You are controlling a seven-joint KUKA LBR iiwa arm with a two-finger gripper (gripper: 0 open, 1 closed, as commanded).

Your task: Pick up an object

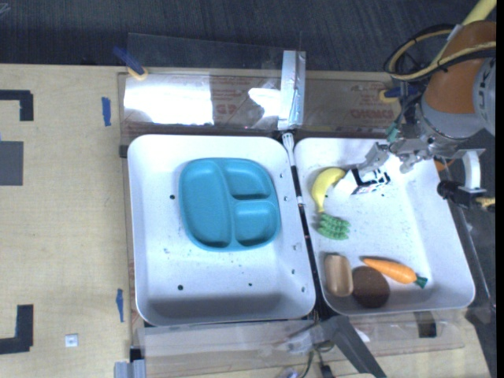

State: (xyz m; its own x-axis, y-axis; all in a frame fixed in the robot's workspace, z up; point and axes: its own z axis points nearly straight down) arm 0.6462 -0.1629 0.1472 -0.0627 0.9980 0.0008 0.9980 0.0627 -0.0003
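Light: bright, even, overhead | Glare: strong on plastic sheet (pixel 201 101) behind bins | Shadows: soft, short | Focus: mildly soft overall | Whites: left bin (pixel 150 235) nearly blown out

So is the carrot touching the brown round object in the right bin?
Touching, as far as the camera view shows: the carrot lies across the top edge of the brown round object, with no white bin floor visible between them.

A pale wooden bench top (pixel 59 211) is stretching across the left, carrying black tape marks (pixel 20 105) at nine o'clock and blue tape bits (pixel 106 110). Dark carpet-like floor (pixel 236 6) is running along twelve o'clock. Light is glaring off a clear plastic sheet (pixel 197 101) above centre.
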